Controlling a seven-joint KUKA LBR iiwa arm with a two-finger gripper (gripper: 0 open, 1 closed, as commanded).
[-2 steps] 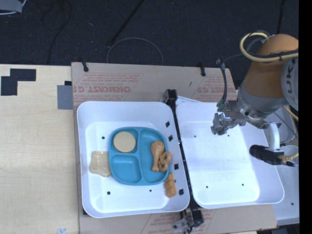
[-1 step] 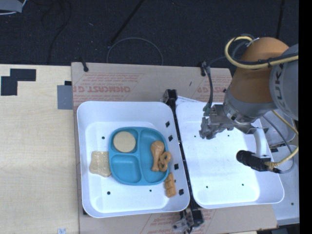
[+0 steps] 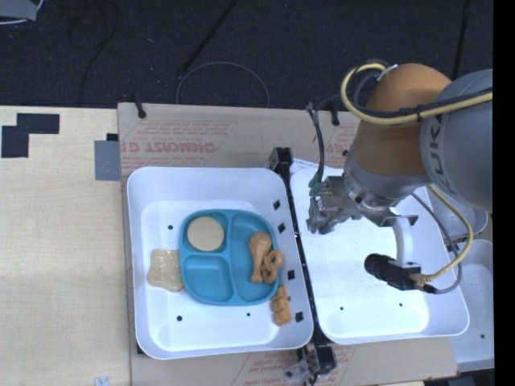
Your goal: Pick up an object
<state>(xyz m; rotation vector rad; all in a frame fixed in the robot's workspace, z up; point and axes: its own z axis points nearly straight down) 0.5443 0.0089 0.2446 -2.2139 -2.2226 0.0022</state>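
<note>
Red mirrored lettering marks the cardboard (image 3: 173, 146) (unreadable); gripper (image 3: 322, 215) state unclear.

lighting is bright and even across the bench, from overhead. the two white bins (image 3: 153, 207) are near overexposed, with wall detail washed out toward their outer corners. soft, short shadows lie beside the blue tray (image 3: 211, 284) and under the arm (image 3: 410, 135) on the right bin's floor. the orange band carries a broad, dull highlight. the dark floor (image 3: 161, 39) along the top edge is underexposed. overall sharpness is moderate; fine edges look soft and slightly noisy.
</note>
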